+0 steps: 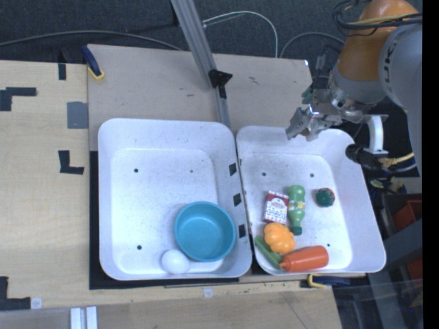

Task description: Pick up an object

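Gripper (305, 130) at the far rim of the right bin (363, 184), near that bin's far-left corner, hanging from the grey arm with its orange band (374, 40) beyond the bin's far-right corner. Open or closed: cannot tell at this size and angle. Nothing seen held.

Well apart from the gripper, toward the near half of the right bin, a cluster of small objects. Nearest the bin's middle, a red and white carton (276, 208), with a green bottle (296, 208) touching its right side, both lying roughly lengthwise toward the near rim. Just right of the bottle, apart from it, a small round green and red piece (324, 197) alone on the bin floor. Nearer the near rim, an orange toy fruit (278, 237) just below carton and bottle. Against the near rim, a long red-orange toy vegetable (305, 258) lying crosswise, and a green one (266, 250) slanting at the near-left corner, touching the orange fruit.

Left of the right bin, rim to rim with it, the left bin (110, 184). Inside, toward the corner closest to the right bin's near-left corner, a blue bowl (204, 230) standing upright, and a white ball (174, 260) touching the bowl's near-left side.

Beyond the right bin's far-left corner, a slanted metal pole (195, 33) rising from the bench (151, 88). Farther left of that, at the bench's far-left corner, a blue and yellow clamp (92, 62).
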Motion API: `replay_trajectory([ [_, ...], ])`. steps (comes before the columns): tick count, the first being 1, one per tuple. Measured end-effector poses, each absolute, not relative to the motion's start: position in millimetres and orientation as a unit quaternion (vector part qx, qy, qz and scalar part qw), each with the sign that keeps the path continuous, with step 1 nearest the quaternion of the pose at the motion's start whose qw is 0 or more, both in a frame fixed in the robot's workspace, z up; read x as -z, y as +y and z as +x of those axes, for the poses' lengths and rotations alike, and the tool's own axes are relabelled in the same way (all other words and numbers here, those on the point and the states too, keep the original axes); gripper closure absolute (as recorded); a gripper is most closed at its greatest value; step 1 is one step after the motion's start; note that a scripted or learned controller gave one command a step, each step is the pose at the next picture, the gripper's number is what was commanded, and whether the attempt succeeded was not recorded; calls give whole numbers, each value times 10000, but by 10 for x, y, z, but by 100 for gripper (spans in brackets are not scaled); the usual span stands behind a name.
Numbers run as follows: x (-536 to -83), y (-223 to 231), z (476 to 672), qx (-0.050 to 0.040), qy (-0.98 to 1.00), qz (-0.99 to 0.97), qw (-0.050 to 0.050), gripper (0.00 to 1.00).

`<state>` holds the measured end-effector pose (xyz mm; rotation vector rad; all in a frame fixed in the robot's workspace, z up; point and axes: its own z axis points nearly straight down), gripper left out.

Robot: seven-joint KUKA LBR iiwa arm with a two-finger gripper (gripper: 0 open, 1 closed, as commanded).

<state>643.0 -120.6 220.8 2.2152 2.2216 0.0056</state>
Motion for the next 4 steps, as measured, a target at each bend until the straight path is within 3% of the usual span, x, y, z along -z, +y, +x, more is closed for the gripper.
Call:
replay_trajectory([
  [1,-2304,-1199,6432,-2,7077,7065,-2,100],
  [2,-2384,-612,6514,-5,7096,7046,-7,100],
  [4,-2354,554,6480,4,7096,7046,-16,100],
])
